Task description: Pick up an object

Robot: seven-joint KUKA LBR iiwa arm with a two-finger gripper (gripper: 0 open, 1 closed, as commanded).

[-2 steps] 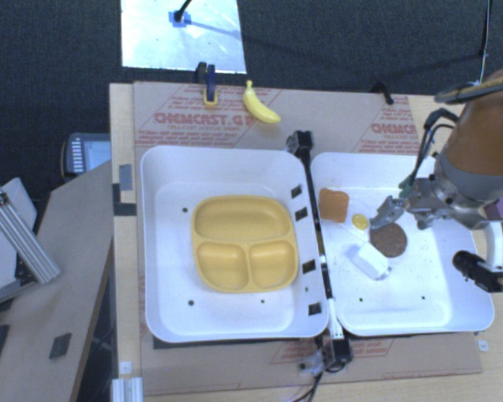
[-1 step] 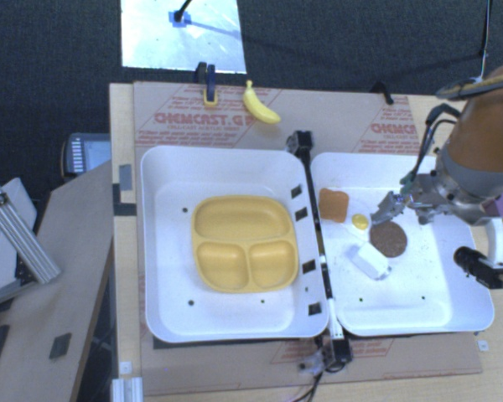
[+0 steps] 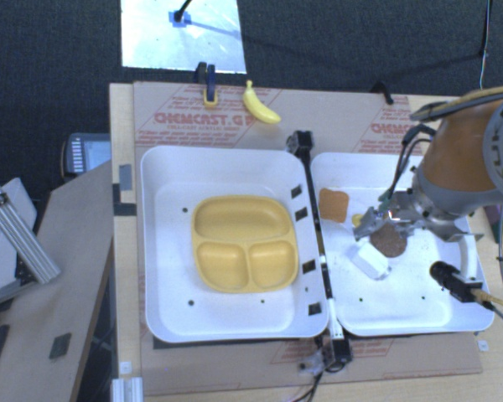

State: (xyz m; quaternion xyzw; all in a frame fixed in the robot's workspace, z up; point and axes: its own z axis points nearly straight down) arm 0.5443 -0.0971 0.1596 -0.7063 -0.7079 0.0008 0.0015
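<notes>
Bins are being shown side by side on the bench, with a yellow divided tray lying in the left bin. In the right bin the gripper is being held low over a brown round object, which is lying just beside a white block; whether anything is being pinched, and how the hand is set, cannot be told from this slant. An orange-brown square piece is lying near the right bin's left wall, apart from the gripper. A yellow banana is resting on the cardboard sheet behind the bins, outside both.
</notes>
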